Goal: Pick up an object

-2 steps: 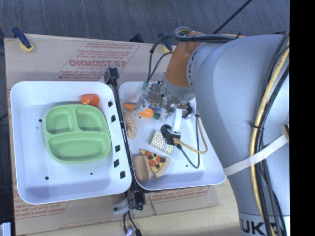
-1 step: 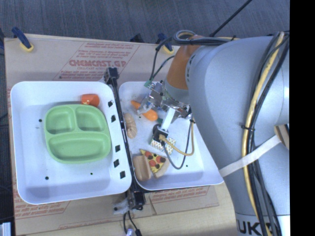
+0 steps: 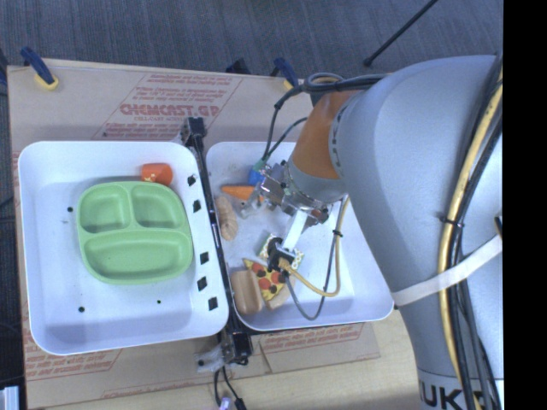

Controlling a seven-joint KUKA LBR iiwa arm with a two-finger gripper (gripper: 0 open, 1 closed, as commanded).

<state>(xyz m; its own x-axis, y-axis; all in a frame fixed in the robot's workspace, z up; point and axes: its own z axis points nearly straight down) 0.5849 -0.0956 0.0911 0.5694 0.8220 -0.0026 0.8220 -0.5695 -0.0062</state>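
From my station, the far left shows a blue clamp pinning a sheet of cardboard with red print that lies under both bins. The left bin holds a green divided plate, lying flat. A small orange-red piece sits just beyond the plate's far rim. A row of black clips runs down the seam where the two bins meet.

In the right bin, the objects I could pick cluster along its left side. A tan bread roll lies by the left wall, with an orange carrot just above it, pointing toward the wall. Nearer the front edge, a brown bun lies touching a pizza slice with red and dark toppings. A small blue piece sits at the far side, close to the carrot.

The gripper hangs low right beside the carrot's thick end and the blue piece. I cannot tell whether its jaws are released or clenched, nor whether anything is in them.

The bench stands on grey ribbed carpet, and a thin black rod crosses the floor at upper right.
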